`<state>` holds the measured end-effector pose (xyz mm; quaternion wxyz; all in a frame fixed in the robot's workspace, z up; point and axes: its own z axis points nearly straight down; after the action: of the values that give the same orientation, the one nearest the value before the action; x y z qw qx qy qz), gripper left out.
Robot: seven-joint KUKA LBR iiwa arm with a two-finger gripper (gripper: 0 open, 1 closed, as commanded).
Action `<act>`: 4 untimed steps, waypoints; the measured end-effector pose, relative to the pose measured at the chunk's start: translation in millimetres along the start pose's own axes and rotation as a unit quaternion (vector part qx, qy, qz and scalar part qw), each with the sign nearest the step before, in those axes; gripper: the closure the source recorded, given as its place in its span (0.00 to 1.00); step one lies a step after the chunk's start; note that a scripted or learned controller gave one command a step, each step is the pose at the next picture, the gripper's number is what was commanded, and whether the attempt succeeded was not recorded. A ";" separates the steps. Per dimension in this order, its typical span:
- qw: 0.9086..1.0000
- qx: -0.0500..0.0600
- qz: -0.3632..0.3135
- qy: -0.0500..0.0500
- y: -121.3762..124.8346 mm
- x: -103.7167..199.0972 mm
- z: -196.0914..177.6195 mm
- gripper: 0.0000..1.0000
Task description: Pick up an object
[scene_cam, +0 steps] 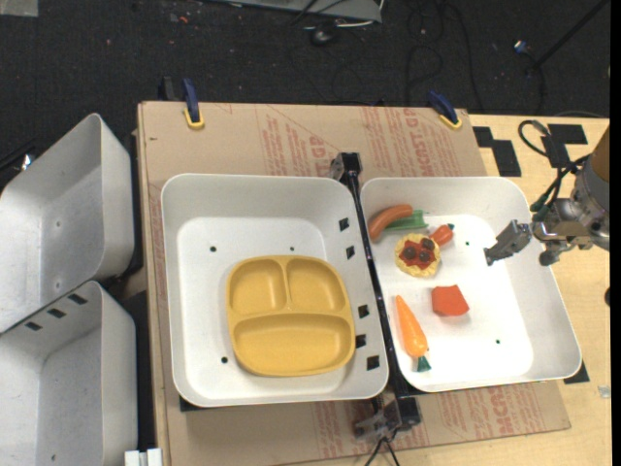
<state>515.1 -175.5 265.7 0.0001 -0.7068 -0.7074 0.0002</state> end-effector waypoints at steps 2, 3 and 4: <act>1.000 0.002 0.001 0.001 -2.4 5.1 118.7 0.00; 1.000 -0.001 0.001 0.003 0.0 6.8 166.9 0.00; 1.000 -0.009 0.001 -0.002 3.5 3.8 151.4 1.00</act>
<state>518.6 -171.7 114.3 -0.0079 -0.7078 -0.7063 -0.0047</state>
